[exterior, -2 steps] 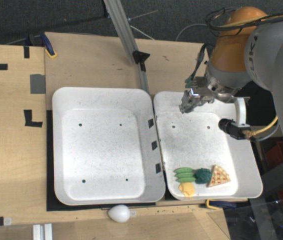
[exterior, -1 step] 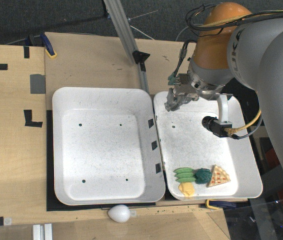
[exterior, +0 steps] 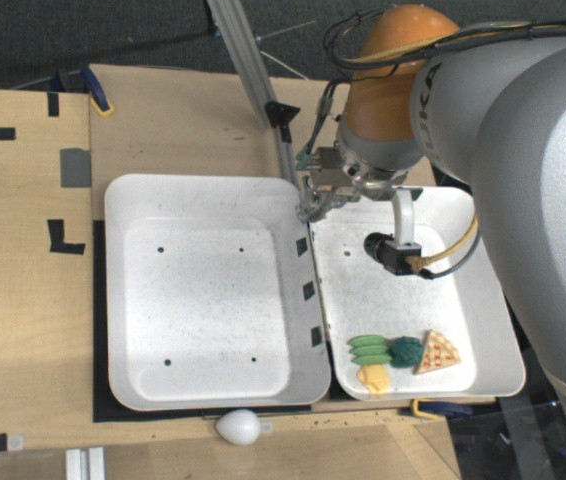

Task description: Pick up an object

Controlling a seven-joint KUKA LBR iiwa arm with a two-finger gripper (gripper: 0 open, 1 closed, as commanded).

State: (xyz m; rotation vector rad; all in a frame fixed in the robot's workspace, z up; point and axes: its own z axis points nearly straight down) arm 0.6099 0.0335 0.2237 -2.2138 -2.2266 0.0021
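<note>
Where the two white bins meet near the upper middle of the frame, the gripper (exterior: 315, 200) hangs over the rim between them, below the orange band of the grey arm (exterior: 523, 148) that fills the right side. Whether the tool is apart or together cannot be told from this angle, and nothing shows in its grasp. The task's things lie in the lower part of the right bin (exterior: 493, 368): a green pea pod (exterior: 368, 346), a dark green piece (exterior: 404, 350) just beside it, a yellow piece (exterior: 373, 376) below them, and a pizza slice toy (exterior: 437, 353) at the right end of the cluster. A white egg-shaped object (exterior: 238, 427) rests on the bench below the left bin (exterior: 123, 268). No readable writing or label shows anywhere.
</note>
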